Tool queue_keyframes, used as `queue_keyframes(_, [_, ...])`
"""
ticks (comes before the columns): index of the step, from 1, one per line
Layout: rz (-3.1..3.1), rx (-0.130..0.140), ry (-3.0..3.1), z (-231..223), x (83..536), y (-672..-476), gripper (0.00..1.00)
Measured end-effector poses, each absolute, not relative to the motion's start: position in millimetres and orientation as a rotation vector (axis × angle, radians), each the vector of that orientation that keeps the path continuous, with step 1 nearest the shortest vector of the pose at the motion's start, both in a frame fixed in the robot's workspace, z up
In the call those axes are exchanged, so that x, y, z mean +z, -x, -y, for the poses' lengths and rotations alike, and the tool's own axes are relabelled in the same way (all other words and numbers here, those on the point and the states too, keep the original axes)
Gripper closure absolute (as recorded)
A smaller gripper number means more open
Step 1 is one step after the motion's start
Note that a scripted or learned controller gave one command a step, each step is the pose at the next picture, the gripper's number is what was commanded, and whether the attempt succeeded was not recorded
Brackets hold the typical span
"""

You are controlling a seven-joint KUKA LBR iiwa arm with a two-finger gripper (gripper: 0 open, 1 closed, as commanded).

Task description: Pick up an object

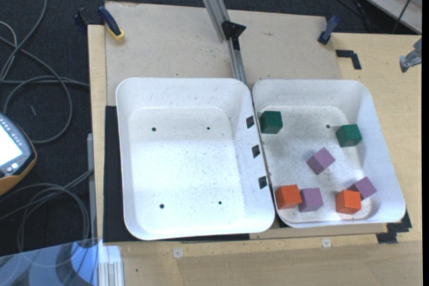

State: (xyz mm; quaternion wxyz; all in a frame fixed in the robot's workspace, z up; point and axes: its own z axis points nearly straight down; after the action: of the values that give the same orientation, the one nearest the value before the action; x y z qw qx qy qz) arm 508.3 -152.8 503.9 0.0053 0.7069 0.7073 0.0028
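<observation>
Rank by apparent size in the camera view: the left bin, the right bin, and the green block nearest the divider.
1. Left bin and right bin: they look about alike; the slanted view makes ranking them unsure.
2. Green block near the divider: by far the smallest, lying in the right bin.

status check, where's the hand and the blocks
Hand at right edge, off the bins. Seven blocks in right bin, none held. Orange block touches a purple one.

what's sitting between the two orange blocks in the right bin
In the camera view, a purple block sits between the left orange block and the right orange block, right beside the left one.
</observation>
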Motion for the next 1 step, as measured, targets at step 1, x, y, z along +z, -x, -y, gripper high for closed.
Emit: queue_keyframes(1, [-2.223,0.002,-2.219,134.8,503.7,-488.3,0.00])
